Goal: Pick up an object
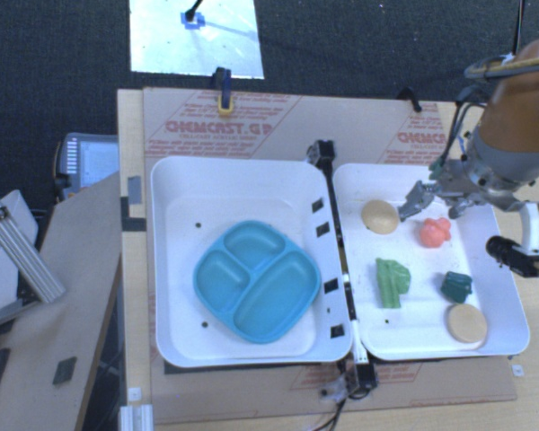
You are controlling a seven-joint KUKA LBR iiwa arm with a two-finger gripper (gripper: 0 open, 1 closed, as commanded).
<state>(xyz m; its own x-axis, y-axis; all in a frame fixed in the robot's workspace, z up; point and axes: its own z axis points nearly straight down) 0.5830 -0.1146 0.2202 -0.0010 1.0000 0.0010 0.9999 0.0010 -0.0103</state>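
Observation:
The right bin (503,339) holds several small objects. A tan rounded piece (379,215) lies near its back left, and an orange-red lump (436,232) sits just right of it. A green leafy piece (393,282) lies in the middle, with a dark teal block (456,285) and a tan disc (466,323) at the front right. My gripper (436,203) hangs over the back of this bin, between the tan piece and the orange-red lump and slightly behind them. Its fingers are spread open with nothing between them.
The left bin (175,241) holds a blue divided plate (256,279). A black clip strip (334,241) runs between the two bins. The arm's grey and orange body (521,115) looms over the right bin's back right corner.

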